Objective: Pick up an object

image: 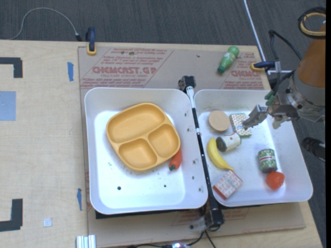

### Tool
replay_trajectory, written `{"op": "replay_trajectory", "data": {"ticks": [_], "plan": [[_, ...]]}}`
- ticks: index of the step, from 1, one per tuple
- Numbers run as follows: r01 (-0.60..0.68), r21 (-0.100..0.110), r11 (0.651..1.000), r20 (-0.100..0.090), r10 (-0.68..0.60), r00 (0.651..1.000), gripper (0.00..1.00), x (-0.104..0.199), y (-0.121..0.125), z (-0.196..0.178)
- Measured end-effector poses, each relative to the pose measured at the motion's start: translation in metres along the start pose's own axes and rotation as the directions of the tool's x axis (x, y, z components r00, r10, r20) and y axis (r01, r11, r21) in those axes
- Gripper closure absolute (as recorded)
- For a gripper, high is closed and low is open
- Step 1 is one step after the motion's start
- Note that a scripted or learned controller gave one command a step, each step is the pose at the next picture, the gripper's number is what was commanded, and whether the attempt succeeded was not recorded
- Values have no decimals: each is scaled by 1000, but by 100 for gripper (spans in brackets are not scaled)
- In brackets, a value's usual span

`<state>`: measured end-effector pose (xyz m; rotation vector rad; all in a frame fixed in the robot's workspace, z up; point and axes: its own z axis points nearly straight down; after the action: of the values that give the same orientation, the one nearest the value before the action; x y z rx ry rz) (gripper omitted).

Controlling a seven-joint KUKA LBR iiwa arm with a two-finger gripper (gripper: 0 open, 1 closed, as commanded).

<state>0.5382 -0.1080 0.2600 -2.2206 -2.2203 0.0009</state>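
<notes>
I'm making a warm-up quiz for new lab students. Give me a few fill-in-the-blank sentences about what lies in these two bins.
1. The yellow divided plate lies in the ____ bin.
2. The banana lies in the ____ bin.
3. The plate has ____ compartments.
4. The green bottle lies ____ both bins, on the board beyond them.

Missing words: left; right; three; outside
</notes>
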Motion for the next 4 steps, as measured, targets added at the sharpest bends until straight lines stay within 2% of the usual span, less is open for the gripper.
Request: {"op": "replay_trajectory", "data": {"ticks": [1, 2, 3, 4], "plan": [[-1, 0, 1000, 1, 1, 1000, 0, -43, -38, 97], [0, -2, 1000, 0, 0, 1000, 0, -14, -2, 166], [-1, -22, 1000, 9, 2, 1000, 0, 12, -40, 170], [-4, -30, 1000, 17, 5, 1000, 100, 8, -38, 158]]}}
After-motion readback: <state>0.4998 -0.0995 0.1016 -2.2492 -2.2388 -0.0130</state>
